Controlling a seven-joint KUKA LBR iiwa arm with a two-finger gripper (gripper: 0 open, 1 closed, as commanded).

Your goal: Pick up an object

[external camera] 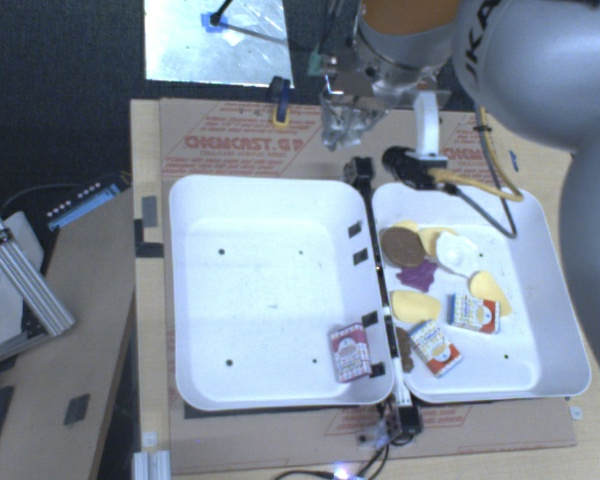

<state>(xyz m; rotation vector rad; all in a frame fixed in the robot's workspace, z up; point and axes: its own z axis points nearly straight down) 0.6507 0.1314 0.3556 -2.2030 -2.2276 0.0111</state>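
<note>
My gripper (344,131) hangs high above the back edge of the bench, just behind the seam between the two bins, and it blurs against the cardboard. The right bin (550,268) holds a small pile: a brown round disc (402,246), a white egg-like piece (456,251), a purple scrap (417,275), a yellow wedge (414,305), and two small red-and-white boxes (475,314) (435,348). In the left bin (250,218) a single red-and-white carton (350,353) lies at the front right corner.
A black clip strip (375,268) runs along the seam between the bins. A yellow cable (485,190) loops over the right bin's back edge. A shiny metal sheet (215,28) lies behind the bench, and an aluminium rail (15,268) stands at the left.
</note>
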